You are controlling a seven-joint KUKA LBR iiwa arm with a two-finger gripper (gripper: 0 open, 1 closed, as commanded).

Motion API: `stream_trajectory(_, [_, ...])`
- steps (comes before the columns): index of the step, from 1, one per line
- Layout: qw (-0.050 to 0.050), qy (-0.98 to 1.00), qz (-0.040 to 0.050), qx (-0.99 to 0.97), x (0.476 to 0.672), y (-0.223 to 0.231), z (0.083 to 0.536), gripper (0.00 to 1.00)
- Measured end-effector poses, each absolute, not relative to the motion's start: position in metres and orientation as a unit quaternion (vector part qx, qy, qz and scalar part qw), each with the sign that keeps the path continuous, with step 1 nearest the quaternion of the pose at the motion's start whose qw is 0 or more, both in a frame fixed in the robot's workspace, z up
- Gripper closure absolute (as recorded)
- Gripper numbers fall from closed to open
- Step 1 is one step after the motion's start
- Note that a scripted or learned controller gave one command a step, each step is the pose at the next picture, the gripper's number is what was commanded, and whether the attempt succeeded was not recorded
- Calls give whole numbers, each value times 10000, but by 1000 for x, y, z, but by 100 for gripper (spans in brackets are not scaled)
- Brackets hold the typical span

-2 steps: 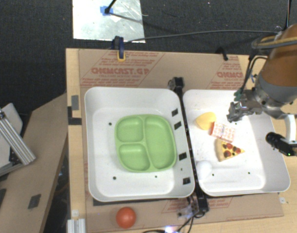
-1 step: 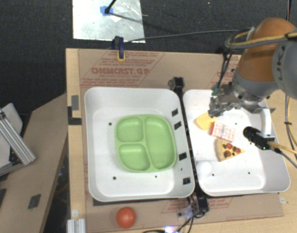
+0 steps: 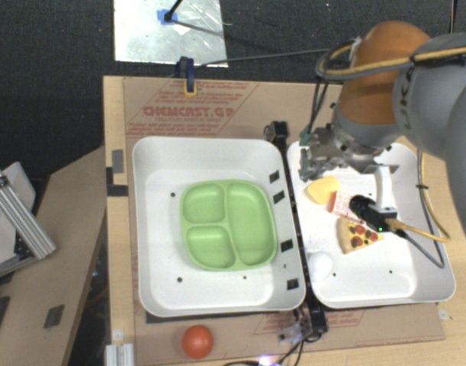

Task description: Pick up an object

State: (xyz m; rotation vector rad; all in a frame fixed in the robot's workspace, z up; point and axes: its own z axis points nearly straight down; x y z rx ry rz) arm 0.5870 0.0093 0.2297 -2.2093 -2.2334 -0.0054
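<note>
Two white bins: the left bin (image 3: 152, 280) holds a green divided plate (image 3: 229, 223), the right bin (image 3: 427, 277) a yellow wedge (image 3: 322, 190), a pizza slice (image 3: 357, 237) and a red-white box (image 3: 344, 203). My gripper (image 3: 320, 165) hangs at the wedge's far side; I cannot tell its opening.

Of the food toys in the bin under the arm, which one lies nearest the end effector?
The pale yellow wedge, just below the end effector; the pizza slice lies farther away.

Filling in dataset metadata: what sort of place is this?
Probably a robotics lab bench for pick tests, not a kitchen: a robot arm reaches into the right bin, which holds what looks like toy food such as a pizza slice; the left bin holds a green divided plate.
</note>
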Motion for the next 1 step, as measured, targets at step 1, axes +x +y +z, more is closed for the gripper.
stream_trajectory(1, [-4, -7104, -20, -7038, 598, 55, 236, 100])
